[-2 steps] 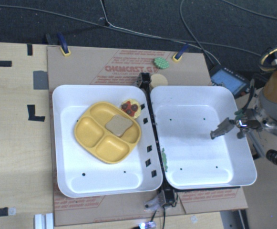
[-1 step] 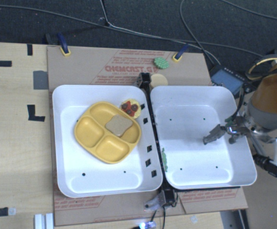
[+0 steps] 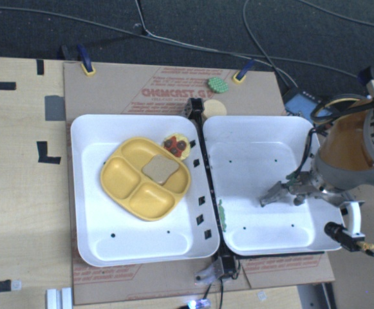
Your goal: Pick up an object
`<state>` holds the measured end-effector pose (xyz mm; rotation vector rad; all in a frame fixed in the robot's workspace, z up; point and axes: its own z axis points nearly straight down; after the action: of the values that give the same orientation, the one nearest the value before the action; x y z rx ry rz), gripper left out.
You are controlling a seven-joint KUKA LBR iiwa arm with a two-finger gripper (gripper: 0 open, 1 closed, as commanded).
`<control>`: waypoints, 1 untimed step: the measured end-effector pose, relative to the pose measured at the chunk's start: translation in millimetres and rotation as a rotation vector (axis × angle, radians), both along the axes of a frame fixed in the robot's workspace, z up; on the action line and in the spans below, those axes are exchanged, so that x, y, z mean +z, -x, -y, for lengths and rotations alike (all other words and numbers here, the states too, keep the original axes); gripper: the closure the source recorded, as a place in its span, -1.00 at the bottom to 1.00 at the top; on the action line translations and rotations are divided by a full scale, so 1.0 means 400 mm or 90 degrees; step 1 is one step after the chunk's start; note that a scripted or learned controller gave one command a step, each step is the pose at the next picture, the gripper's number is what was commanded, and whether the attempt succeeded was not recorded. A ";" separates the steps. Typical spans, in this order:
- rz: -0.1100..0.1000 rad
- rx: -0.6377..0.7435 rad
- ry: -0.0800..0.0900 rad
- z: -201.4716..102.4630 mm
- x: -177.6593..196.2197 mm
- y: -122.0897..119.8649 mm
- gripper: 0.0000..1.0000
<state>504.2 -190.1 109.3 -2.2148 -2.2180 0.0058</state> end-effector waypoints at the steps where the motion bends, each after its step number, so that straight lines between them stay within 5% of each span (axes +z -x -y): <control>1: 0.005 0.000 0.003 0.000 -0.063 -0.001 -1.00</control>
<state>504.6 -190.0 84.3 -2.2214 -2.2235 0.0020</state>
